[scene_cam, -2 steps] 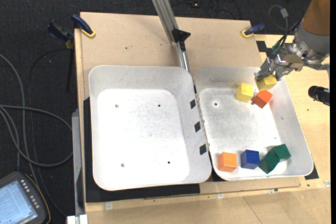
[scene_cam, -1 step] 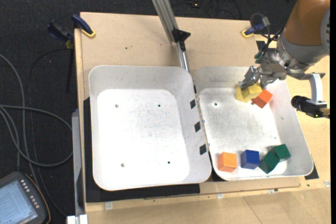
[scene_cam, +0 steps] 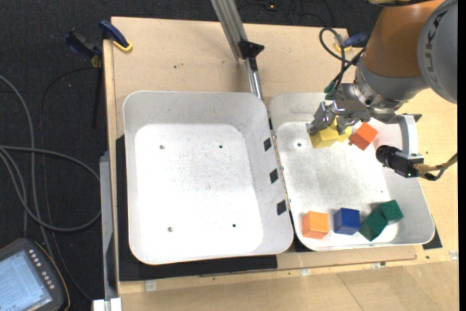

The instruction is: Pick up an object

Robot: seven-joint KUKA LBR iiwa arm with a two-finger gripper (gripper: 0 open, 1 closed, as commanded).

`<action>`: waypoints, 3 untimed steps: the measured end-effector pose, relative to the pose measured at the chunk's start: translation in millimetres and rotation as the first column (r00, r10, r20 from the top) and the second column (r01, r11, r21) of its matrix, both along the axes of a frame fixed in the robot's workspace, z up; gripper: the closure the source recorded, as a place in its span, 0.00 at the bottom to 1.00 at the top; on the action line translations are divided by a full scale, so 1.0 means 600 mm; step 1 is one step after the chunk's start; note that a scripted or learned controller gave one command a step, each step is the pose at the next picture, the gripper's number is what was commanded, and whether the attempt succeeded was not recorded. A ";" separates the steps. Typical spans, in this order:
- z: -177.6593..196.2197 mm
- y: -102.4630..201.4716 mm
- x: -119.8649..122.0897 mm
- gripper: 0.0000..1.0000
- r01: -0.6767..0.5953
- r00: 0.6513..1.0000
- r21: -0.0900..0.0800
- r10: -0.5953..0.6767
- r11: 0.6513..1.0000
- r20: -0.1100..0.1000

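My gripper [scene_cam: 325, 129] hangs over the back of the right bin [scene_cam: 342, 182], reaching in from the right. A yellow block [scene_cam: 328, 137] sits between its fingertips, and the gripper is shut on it. An orange block [scene_cam: 363, 135] lies just right of the yellow one, close to the gripper. Along the bin's front edge lie another orange block [scene_cam: 315, 223], a blue block [scene_cam: 347, 221] and two green blocks [scene_cam: 381, 218] pressed together.
The left bin [scene_cam: 193, 175] stands beside the right one. A metal pole [scene_cam: 222, 0] slants down to the gap between the bins at the back. A black fitting [scene_cam: 397, 159] juts from the arm over the right bin's right side.
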State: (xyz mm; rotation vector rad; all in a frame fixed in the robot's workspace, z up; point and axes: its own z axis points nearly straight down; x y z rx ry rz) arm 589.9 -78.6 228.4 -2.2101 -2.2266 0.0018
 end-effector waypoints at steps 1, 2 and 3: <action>-0.015 0.094 -0.017 1.00 -0.001 1.000 0.000 0.001 1.000 0.001; -0.023 0.190 -0.036 1.00 -0.001 1.000 0.000 0.001 1.000 0.001; -0.023 0.274 -0.049 1.00 -0.001 1.000 0.000 0.001 1.000 0.001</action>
